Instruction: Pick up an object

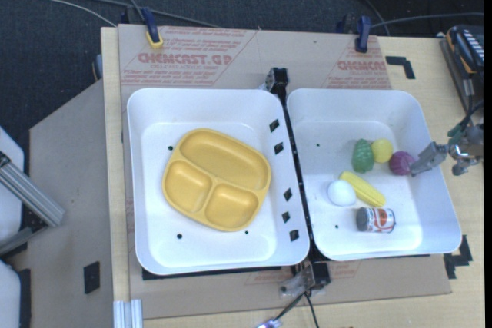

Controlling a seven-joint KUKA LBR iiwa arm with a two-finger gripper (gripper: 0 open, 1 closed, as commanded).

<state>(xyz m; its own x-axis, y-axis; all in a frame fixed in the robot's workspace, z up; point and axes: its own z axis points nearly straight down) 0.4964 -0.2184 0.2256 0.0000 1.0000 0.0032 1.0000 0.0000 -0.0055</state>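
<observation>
Far left of the hand, a yellow three-compartment plastic plate [217, 179] lies in the left white bin [146, 165]. Nearer, the right white bin [430, 226] holds a white egg [340, 193], yellow banana [363, 188], small can [375, 220], green fruit [363, 155], yellow lemon [382, 150] and purple fruit [400, 162]. The hand [427, 158], just right of the purple fruit, grasps nothing visible; whether clenched I cannot tell.

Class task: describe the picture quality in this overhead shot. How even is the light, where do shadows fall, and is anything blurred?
Camera view: light is even and soft; the yellow divided tray casts a faint shadow in the left bin; no harsh glare; the small items are slightly soft, and the gripper at the right bin's edge looks blurred.
</observation>
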